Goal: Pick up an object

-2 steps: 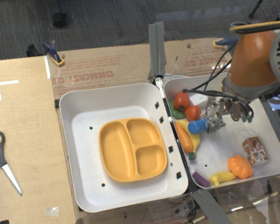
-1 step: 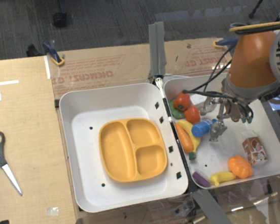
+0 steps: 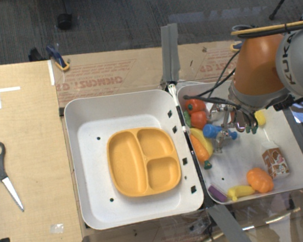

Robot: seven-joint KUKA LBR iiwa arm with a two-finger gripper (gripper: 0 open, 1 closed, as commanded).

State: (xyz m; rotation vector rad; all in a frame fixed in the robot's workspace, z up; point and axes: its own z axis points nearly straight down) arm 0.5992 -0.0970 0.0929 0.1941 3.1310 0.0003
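Camera view, looking down on the bench: the grey arm (image 3: 277, 68) with its orange band reaches over the far right corner of the right bin (image 3: 298, 181), its gripper (image 3: 231, 126) lowered among the toys near the bin's left wall. Whether the tool is open or closed cannot be told — metal parts and cables crowd the spot, and nothing is plainly seen between them. Just beside the gripper lies a blue object (image 3: 211, 132); along the left wall sit a red tomato-like toy (image 3: 196, 105), a second red piece (image 3: 199, 119), and a yellow and orange piece (image 3: 200, 145). Toward the near edge rest an orange fruit (image 3: 259, 180), a yellow toy (image 3: 240, 192) touching it, and a purple piece (image 3: 216, 194); a small brown carton (image 3: 275, 162) sits near the right edge. The left bin (image 3: 84, 154) carries a yellow divided plate (image 3: 144, 161) at its middle. Scissors (image 3: 2, 173) lie on the bench's left edge — well apart from both bins.
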